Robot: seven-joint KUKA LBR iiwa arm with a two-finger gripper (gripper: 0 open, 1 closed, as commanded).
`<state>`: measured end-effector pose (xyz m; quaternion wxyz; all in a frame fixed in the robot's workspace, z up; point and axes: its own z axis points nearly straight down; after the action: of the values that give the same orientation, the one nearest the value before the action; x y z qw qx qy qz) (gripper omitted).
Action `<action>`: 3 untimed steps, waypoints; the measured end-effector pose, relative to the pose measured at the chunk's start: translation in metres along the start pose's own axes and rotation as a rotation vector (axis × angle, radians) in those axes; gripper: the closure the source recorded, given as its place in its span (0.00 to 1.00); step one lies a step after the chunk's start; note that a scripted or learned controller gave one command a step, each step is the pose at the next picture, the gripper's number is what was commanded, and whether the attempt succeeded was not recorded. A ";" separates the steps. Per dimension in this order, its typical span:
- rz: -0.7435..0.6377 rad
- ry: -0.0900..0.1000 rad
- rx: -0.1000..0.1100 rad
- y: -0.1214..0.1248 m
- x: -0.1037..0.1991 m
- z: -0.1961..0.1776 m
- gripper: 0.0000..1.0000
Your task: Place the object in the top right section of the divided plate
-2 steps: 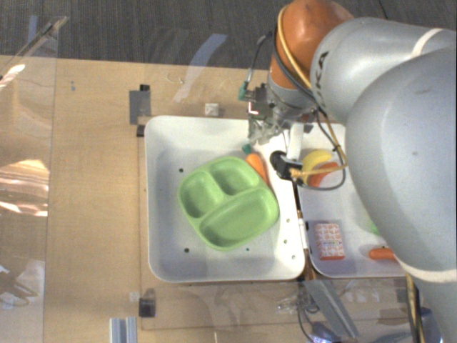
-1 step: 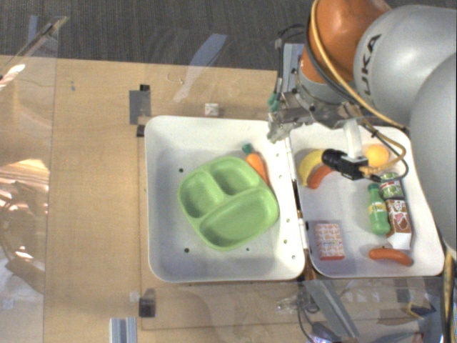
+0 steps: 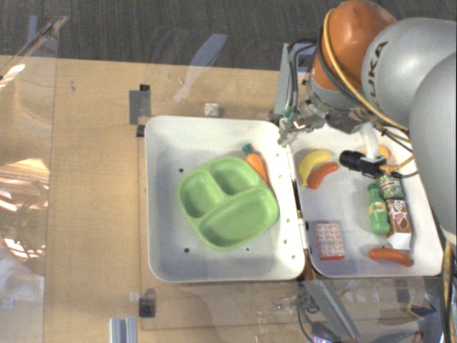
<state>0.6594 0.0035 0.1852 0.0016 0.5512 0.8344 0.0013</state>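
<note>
Lying against the top right rim of the divided plate (image 3: 227,204), near the left bin's (image 3: 166,252) right edge, the carrot (image 3: 255,165), seemingly light, stiff, smooth plastic, is best gripped mid-body, while the gripper's (image 3: 285,132) opening cannot be told.

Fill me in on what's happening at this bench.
A grey KUKA arm with an orange band reaches in over two shallow white bins. The left bin holds a green divided plastic plate with an orange toy carrot against its upper right edge. The right bin holds a yellow toy banana, sausages and bottles. The plate's sections are bare.
</note>
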 end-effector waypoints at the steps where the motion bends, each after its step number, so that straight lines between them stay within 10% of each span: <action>1: -0.327 0.000 -0.003 -0.005 0.015 -0.001 1.00; 3: -0.787 -0.002 -0.004 -0.013 0.060 -0.001 1.00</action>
<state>0.6239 0.0537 0.1865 0.0039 0.1890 0.9820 0.0019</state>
